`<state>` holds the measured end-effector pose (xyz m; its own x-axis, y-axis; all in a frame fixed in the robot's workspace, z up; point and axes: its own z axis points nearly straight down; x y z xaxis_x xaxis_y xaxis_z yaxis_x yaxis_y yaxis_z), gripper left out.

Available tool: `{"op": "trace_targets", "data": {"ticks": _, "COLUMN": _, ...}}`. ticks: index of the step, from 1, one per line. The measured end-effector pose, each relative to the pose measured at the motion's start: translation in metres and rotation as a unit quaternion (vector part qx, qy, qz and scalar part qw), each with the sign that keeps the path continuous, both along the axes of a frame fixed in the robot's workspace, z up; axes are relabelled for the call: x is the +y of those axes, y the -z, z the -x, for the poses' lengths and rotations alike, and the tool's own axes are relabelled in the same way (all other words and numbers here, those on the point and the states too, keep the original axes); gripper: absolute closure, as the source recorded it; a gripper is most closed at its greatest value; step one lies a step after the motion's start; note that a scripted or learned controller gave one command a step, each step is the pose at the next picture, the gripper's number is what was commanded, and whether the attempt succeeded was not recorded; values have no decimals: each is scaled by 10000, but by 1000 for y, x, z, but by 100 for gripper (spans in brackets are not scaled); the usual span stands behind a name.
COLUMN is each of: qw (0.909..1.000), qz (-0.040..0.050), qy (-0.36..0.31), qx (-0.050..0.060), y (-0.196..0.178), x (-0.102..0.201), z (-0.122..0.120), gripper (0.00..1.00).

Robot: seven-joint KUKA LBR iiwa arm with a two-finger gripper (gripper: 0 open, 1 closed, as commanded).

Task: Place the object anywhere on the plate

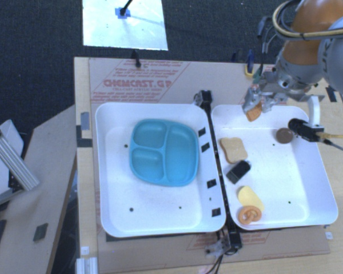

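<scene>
The pincer [256, 108] grips a small orange object [253, 114] above the right bin's far edge, so the carry left to the blue plate [163, 153] remains.

Plate [163, 152] in the left bin [111, 210], right bin [308, 181] beside it to the right, holding toast slice [233, 149], dark block [238, 171], pretzel [250, 214], round disc [284, 135].

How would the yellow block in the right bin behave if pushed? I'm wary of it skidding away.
The yellow block looks rounded, so it may roll or pivot rather than slide straight. It touches the pretzel, which would probably get nudged too. It looks like a light toy.
</scene>
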<state>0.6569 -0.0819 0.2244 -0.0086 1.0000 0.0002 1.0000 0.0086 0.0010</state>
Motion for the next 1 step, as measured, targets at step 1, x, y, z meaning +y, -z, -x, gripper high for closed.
{"op": "trace_targets", "data": {"ticks": 1, "qw": 10000, "qz": -6, "qy": -9, "qx": 0, "y": 9, "x": 57, "z": 6, "gripper": 100}}
